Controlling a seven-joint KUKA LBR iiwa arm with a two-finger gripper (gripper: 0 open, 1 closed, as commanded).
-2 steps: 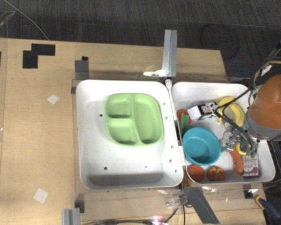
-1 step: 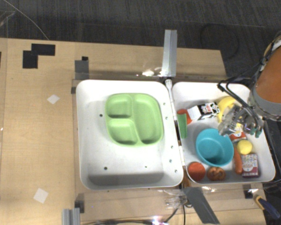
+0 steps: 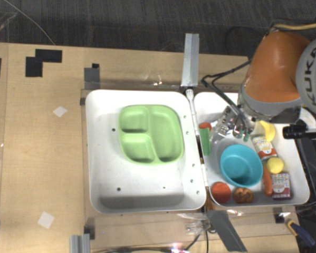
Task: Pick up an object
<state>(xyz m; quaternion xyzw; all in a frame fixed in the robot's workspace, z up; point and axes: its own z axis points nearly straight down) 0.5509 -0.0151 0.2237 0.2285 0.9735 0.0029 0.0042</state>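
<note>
The right bin (image 3: pixel 300 191) holds a blue bowl (image 3: pixel 241 165), a green marker with a red cap (image 3: pixel 204 137), a red tomato (image 3: pixel 220 192), a brownish fruit (image 3: pixel 243 195), a carrot (image 3: pixel 267 180), a lemon (image 3: pixel 275 165), a banana (image 3: pixel 268 130), a small bottle (image 3: pixel 264 147) and a red packet (image 3: pixel 280 186). My gripper (image 3: pixel 232 125) hangs over the back of this bin, just above the bowl's far rim and to the right of the marker. The arm's orange band (image 3: pixel 274 67) hides the bin's far right corner.
The left bin (image 3: pixel 102 188) bears a green divided tray (image 3: pixel 150 133) in its middle. A metal rail (image 3: pixel 190 62) runs along the divide between the bins. Wooden bench surface stretches to the left.
</note>
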